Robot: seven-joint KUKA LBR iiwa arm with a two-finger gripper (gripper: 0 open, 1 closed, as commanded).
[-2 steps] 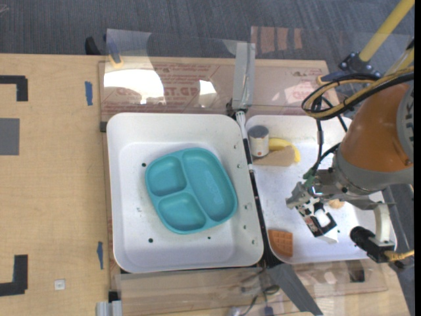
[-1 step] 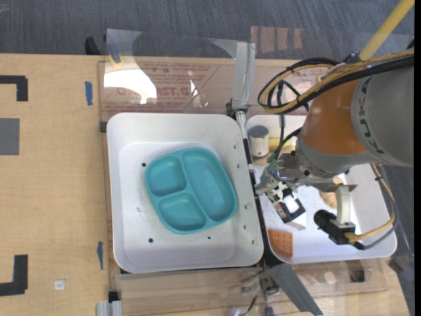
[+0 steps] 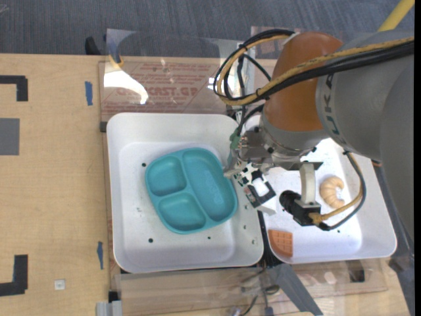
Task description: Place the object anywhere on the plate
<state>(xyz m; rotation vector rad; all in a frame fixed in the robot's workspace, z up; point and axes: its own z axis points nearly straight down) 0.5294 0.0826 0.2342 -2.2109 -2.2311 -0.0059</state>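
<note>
The arm (image 3: 329, 104) covers much of the right bin (image 3: 378, 242), hiding its upper and left parts. The gripper (image 3: 253, 186) sits in a clutter of cables and brackets, too tangled to read. The croissant-shaped piece (image 3: 332, 191) is partly masked by a yellow cable (image 3: 342, 212). The waffle-like piece (image 3: 281, 242) is cut by the bin's rim.

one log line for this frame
arm: over bins' divide | gripper: by right bin's left edge, fingers unclear | plate: teal, left bin, nothing on it | croissant, waffle: right bin
</note>
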